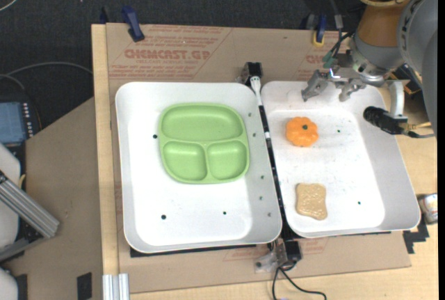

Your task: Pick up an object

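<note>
stage: pick not begun | tool (332,83) spread, holding nothing, above far edge of right bin (389,173) | orange pumpkin toy (302,131) near, below it | tan biscuit (311,200) by front edge | left: descend, grasp, lift

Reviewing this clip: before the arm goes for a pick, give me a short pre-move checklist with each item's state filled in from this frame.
1. Gripper carries nothing: ok, fingers spread with nothing between them.
2. Targets in the right bin: ok, orange pumpkin and tan cookie.
3. Targets apart from each other: ok.
4. Gripper over a target: not ok, it hangs at the bin's far edge, beyond the pumpkin.
5. Green tray in the left bin lying flat: ok.
</note>
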Motion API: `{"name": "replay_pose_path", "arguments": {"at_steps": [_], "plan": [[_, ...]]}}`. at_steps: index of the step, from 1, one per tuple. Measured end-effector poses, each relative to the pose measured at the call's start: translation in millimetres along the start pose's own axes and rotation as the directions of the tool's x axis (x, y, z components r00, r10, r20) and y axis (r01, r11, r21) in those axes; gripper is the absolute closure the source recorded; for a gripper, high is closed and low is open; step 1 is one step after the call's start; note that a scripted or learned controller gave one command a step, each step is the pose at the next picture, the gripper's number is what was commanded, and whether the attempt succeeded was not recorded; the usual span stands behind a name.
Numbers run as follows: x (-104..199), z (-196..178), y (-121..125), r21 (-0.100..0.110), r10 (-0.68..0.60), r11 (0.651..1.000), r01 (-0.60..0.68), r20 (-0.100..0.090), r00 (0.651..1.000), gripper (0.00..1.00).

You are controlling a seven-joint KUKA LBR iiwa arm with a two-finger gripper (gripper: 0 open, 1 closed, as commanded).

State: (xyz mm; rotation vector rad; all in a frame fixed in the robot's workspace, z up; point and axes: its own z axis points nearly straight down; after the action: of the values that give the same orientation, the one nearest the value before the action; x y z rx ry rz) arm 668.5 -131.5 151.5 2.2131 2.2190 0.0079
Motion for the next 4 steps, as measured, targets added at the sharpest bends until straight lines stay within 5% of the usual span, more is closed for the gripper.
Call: {"name": "replay_pose_path", "arguments": {"at_steps": [1,2,3,4], "plan": [[41,71,-4,0.015,-0.001,1.000,0.001,-0.004,1.000,0.00],[35,66,-32,0.013,0.004,1.000,-0.004,-0.002,1.000,0.00],[35,55,-30,0.008,0.003,1.000,-0.003,-0.002,1.000,1.00],[122,-40,-94,0.008,-0.005,1.000,0.005,-0.006,1.000,1.00]]}}
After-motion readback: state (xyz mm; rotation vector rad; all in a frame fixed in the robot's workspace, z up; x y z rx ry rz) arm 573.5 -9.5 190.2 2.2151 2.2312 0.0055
